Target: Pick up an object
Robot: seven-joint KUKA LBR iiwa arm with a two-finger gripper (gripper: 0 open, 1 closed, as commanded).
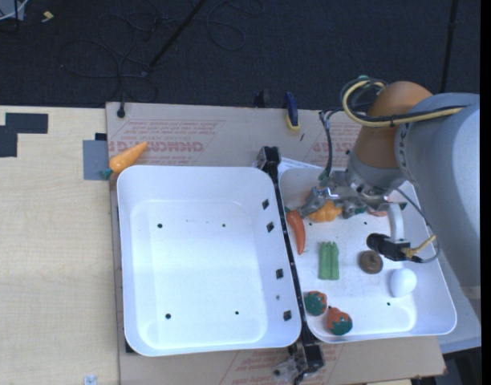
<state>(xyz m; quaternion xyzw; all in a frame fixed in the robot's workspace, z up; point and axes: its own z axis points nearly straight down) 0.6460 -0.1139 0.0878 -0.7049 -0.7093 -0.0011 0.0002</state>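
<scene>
This is a robotics lab: a grey arm [438, 159] with an orange band reaches over 2 white bins [197, 255] set on a cardboard sheet [197, 135] on a wooden bench [45, 255], and loose black cables [229, 22] trail across dark carpet [310, 46] behind.

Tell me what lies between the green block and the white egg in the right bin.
In the camera view, a brown disc lies between the green block and the white egg.

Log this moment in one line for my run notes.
tool low in right bin | over orange object | grasp unconfirmed | green block untouched
</scene>
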